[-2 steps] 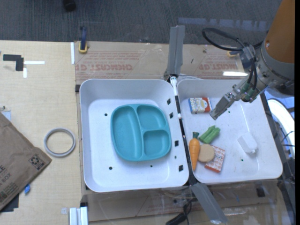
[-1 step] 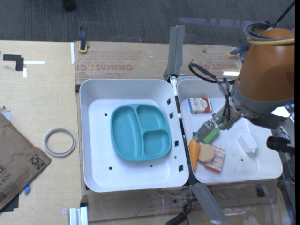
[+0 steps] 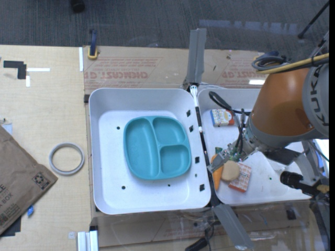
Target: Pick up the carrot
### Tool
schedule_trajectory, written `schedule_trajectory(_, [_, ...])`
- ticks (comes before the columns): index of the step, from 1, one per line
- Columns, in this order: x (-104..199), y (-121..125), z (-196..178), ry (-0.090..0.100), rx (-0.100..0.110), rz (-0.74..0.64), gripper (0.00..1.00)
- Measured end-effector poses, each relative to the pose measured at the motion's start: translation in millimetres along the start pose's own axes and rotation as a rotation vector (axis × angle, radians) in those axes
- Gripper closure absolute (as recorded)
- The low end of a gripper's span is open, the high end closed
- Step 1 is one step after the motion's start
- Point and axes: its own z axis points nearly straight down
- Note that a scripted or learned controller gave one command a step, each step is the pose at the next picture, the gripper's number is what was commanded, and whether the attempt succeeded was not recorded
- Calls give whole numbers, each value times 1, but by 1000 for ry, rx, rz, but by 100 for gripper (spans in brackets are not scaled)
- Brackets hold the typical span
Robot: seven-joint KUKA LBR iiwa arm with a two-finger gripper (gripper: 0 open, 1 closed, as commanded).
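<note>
Carrot [image 3: 216, 178] half hidden at right bin [image 3: 272, 190] edge; end effector [image 3: 230, 155] masked by arm, grip state unreadable

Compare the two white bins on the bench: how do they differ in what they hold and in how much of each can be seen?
The left bin holds a single teal divided plate; the right bin holds several small items, among them the carrot and a red-and-white packet. The left bin shows whole; the right bin is partly covered by the arm. Both are shallow, white and set side by side.
</note>
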Motion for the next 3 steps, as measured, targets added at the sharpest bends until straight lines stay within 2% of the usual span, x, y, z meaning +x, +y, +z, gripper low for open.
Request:
schedule_trajectory(1, [38,23,-115,-2,-1,79,0])
schedule_trajectory(2, [-17,-10,-49,-1,0,-120,0])
schedule_trajectory(3, [-39,12,0,0,0,-207,0])
